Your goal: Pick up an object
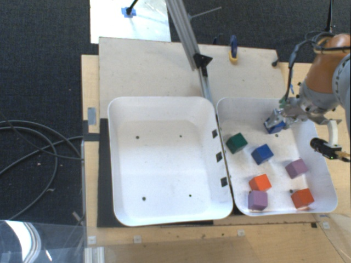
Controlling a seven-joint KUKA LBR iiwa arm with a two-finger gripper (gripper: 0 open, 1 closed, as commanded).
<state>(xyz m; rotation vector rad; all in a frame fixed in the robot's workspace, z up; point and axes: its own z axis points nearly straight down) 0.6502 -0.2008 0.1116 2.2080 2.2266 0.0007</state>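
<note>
The jaws are low in the right bin [247, 116], but I cannot tell if they are spread or pressed together. The gripper [277, 122] is to the right of the green block [237, 143] and a bit farther back. A small blue thing [272, 126] is right at its tip. It is too small to tell if the gripper is pinching it or just touching it. The arm [323, 75] is grey with an orange band, and it comes in from well to the right of the green block.

Six blocks lie in the right bin. The green block is the one nearest the wall between the two bins. The blue block [262, 153] is just beside the green block, to its right and a bit nearer the front. The back purple block [296, 168] is farther right of the green block, past the blue one. The orange block [260, 182] is in front of the green block and a bit to the right. The front purple block [257, 200] is in front of the green block too, touching the front of the orange block or nearly so. The red block [302, 198] is far from the green block, near the front right corner.

The left bin [118, 147] is to the left of the green block. A metal pole [184, 26] slants down behind the green block. Black cables [33, 147] lie far to the left of it.
</note>
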